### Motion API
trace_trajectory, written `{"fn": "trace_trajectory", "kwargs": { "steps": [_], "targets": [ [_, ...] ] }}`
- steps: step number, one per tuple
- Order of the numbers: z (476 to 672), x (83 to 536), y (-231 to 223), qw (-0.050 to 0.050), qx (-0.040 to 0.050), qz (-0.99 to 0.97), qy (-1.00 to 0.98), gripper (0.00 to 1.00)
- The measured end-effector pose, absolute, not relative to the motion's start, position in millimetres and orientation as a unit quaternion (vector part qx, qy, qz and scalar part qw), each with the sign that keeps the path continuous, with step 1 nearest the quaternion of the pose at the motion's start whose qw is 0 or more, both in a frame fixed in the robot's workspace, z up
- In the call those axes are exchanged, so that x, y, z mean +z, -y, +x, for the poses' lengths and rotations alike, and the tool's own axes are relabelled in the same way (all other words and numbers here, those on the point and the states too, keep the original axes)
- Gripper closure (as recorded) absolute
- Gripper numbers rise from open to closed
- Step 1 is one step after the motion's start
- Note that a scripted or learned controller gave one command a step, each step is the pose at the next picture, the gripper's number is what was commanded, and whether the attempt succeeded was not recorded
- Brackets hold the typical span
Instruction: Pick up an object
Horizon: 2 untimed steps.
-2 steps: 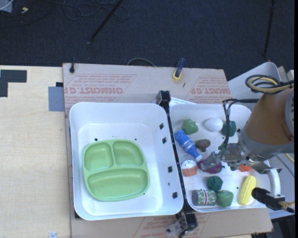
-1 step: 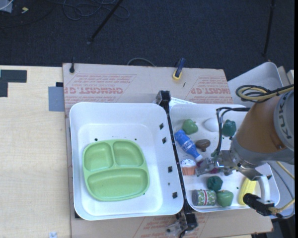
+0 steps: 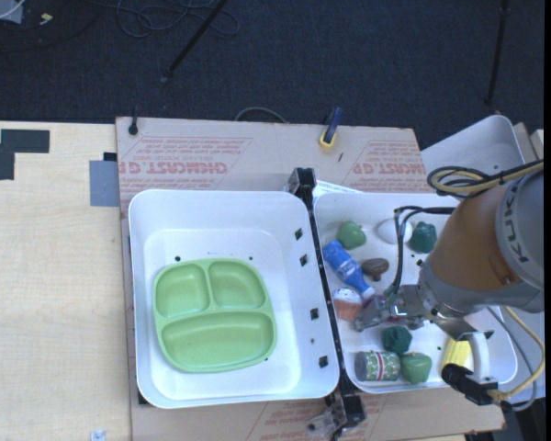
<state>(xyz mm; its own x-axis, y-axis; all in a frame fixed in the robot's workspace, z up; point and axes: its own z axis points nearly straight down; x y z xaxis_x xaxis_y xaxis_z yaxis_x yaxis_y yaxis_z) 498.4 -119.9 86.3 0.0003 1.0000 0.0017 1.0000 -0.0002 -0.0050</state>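
Right bin (image 3: 376,202) is crowded. The gripper (image 3: 376,314) is seen low over its middle. The arm (image 3: 482,251) crosses the bin's right half, so the floor and rim there are hidden. Bare floor is left only along the far wall and in small gaps between items. The left bin (image 3: 211,214) is mostly taken up by a green divided plate (image 3: 216,315), with bare strips along its far and right walls.

Whether the gripper is spread or closed cannot be told: the tip is dark and blurred against the clutter. Nothing is seen held.

Pickable items, all in the right bin:
- blue bottle (image 3: 344,263), lying slantwise by the wall shared with the left bin
- red-orange object (image 3: 347,309), just beside the gripper, partly covered, shape unclear
- brown pebble-like piece (image 3: 375,267), just beyond the gripper
- dark green lump (image 3: 397,340), just on its near side
- labelled jar (image 3: 376,367) on its side at the near wall, touching a light green lump (image 3: 416,367)
- green lump (image 3: 352,234), white oval (image 3: 388,231) and teal piece (image 3: 423,237) toward the far wall, the teal one beside a black cable
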Motion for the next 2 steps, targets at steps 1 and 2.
{"fn": "trace_trajectory", "kwargs": {
  "steps": [1, 2],
  "targets": [
    [498.7, 98, 122, 0.002, 0.0007, -0.71, 0.704, 1.0],
    [491.0, 150, 130, 0.0, -0.0002, -0.71, 0.705, 1.0]
  ]
}}
